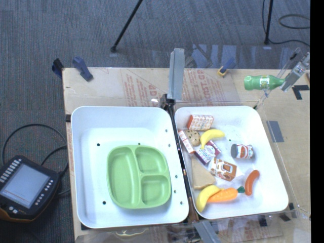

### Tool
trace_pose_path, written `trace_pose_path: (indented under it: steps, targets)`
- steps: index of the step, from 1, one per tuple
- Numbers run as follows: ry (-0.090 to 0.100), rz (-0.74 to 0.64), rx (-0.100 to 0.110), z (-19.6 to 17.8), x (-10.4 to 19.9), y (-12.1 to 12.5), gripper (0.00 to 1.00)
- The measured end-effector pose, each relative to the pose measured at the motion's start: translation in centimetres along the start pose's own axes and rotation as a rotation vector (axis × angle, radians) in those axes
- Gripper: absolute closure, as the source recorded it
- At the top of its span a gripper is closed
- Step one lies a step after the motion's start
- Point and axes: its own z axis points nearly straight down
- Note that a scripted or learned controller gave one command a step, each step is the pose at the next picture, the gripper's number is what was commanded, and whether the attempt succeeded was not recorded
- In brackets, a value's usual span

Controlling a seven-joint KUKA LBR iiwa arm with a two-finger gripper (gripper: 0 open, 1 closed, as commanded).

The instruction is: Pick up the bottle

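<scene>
The fingers are closed on the neck of the bottle, as far as this slanted view lets one judge. The green body with its pale label sticks straight out from them toward the left. Its long axis lies about level, crosswise to the fingers, which slant down from upper right. The bottle appears to be clear of the worktop, beyond the far right corner of the right bin.

The lift turns on that neck grip: the heavy end hangs well out to one side, so the bottle might pivot or slip.

Below the fingers and to their left, the right bin holds loose play food. Nearest is a can, and past it lie a banana and a cracker box. Further down are a sausage and a carrot. Farthest from the fingers, the left bin holds a green divided tray.
</scene>
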Motion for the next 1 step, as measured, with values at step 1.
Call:
trace_pose_path:
  steps: [1]
  targets:
    - [-0.002, -0.246, -0.001, -0.09, 3.90, -7.55, 1.00]
